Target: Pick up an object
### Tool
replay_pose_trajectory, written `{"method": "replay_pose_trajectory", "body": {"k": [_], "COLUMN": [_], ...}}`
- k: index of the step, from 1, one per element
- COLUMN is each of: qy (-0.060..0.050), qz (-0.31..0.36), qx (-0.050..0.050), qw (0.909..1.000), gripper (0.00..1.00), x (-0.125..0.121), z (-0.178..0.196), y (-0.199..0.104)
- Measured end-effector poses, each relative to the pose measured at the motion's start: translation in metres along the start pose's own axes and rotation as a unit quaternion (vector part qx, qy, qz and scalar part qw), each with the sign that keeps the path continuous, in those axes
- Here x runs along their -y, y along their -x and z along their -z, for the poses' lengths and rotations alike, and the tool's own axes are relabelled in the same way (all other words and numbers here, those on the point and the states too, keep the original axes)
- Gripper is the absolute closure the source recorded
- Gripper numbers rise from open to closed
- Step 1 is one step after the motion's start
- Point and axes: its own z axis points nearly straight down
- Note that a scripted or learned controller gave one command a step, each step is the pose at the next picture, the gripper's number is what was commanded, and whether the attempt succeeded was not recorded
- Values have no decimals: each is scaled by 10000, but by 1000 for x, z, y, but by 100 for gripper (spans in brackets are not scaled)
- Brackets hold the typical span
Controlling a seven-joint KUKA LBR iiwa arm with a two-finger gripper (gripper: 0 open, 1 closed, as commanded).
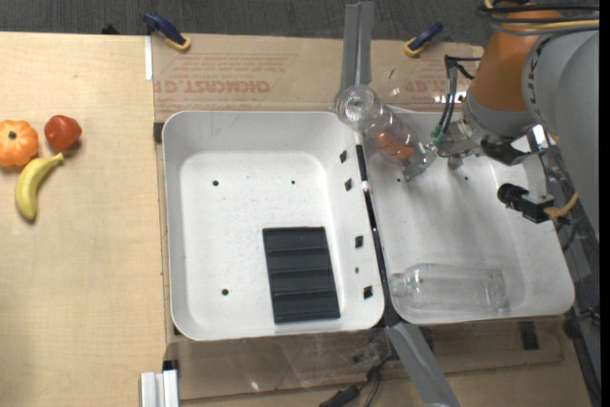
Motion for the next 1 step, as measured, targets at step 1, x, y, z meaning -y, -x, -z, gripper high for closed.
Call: {"method": "replay_pose_trajectory", "body": {"k": [1], "qy": [43], "qz": [80], "qx": [14], "qw": [10000], "gripper": [0], "x": [-28], "z": [102], "y": [-28]}}
